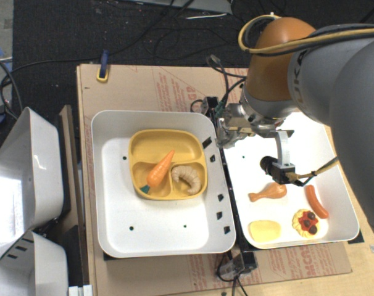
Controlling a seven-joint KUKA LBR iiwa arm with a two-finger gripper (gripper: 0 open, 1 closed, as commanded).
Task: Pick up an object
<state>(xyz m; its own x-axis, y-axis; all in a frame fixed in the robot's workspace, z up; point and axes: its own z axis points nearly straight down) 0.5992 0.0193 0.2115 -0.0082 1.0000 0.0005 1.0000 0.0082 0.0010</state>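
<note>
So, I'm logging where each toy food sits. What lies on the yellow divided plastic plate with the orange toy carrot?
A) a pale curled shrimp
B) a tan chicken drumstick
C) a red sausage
A: the pale curled toy shrimp lies on the yellow divided plastic plate in the left white bin, right beside the orange toy carrot.

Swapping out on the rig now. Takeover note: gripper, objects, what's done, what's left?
Gripper: low at the right bin's upper-left corner in view, beside the divide; nothing visibly held.
Left bin: yellow plate with carrot and shrimp.
Right bin: drumstick, sausage, pale yellow piece, red-topped tart.
Done: no pick yet. Left: grasp and lift one object.
</note>
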